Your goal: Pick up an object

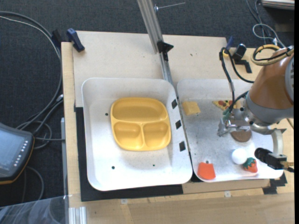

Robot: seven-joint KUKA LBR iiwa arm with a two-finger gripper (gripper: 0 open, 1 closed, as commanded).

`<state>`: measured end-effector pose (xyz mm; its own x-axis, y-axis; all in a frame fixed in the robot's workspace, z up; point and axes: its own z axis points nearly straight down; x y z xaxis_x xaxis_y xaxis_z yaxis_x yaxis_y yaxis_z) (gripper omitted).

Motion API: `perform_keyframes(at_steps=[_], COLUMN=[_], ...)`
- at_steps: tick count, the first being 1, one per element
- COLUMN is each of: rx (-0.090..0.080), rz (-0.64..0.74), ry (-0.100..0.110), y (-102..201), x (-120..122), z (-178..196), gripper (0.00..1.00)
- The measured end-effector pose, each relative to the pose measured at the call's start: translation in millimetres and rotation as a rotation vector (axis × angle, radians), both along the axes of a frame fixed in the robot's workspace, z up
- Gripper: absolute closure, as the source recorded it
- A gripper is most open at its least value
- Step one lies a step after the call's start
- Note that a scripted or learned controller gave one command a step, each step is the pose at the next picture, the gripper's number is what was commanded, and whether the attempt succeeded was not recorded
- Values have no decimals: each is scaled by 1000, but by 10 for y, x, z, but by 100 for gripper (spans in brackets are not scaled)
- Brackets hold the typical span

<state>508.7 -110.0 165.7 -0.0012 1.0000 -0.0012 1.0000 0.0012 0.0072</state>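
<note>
Camera view: two white bins side by side on the bench. Left bin (93, 139) holds a yellow divided tray (140, 122), three compartments, lying flat near the middle.

Right bin (201, 146) holds several small things. A tan square piece (191, 108) lies near the upper left of the bin floor. A pizza slice toy (223, 104) sits toward the upper middle, partly behind a black cable. An orange block (206, 171) rests at the near rim, left side. A white ball (238, 156) lies toward the lower right, with a strawberry (251, 164) just beside it on the right. A brown round thing (241, 135) sits above the ball, partly covered by the gripper.

The arm (273, 90) reaches in from the right, its orange band broad above the wrist. The gripper (227, 127) is low over the right bin, its tips at the left edge of the brown round thing. Finger spacing: cannot tell; the wrist body hides most of them, and nothing can be made out between them.
</note>
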Motion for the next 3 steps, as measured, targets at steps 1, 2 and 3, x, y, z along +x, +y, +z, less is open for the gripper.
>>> perform_keyframes(at_steps=[1,2,3], rx=[0,1,3], rz=[1,1,6], ry=[-1,4,5], y=[26,29,544], x=[-22,-13,156], z=[631,674,749], gripper=[100,100,100])
